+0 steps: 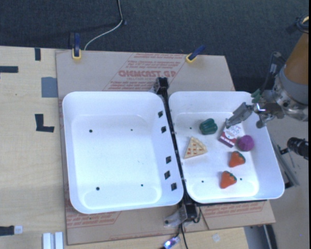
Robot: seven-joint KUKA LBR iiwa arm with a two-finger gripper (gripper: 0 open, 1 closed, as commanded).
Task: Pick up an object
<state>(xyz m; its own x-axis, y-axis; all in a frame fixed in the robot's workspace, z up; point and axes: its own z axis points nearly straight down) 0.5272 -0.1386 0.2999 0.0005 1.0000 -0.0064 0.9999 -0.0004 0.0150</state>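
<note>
Right bin (259,191) holds pepper (208,126), waffle (195,148), grape (245,142), two strawberries (237,159); gripper (247,117) spread above, pinching nothing.

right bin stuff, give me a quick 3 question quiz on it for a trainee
1. True or false: the green toy pepper lies in the right bin.
2. Which item lies closest to the divider between the bins? A) purple ball B) waffle wedge C) lower strawberry
3. Fill in: the gripper hangs above the red and white ____.

Key: 1 true. 2 B. 3 packet; it lies beside the purple ball, and the gripper holds nothing.
</note>
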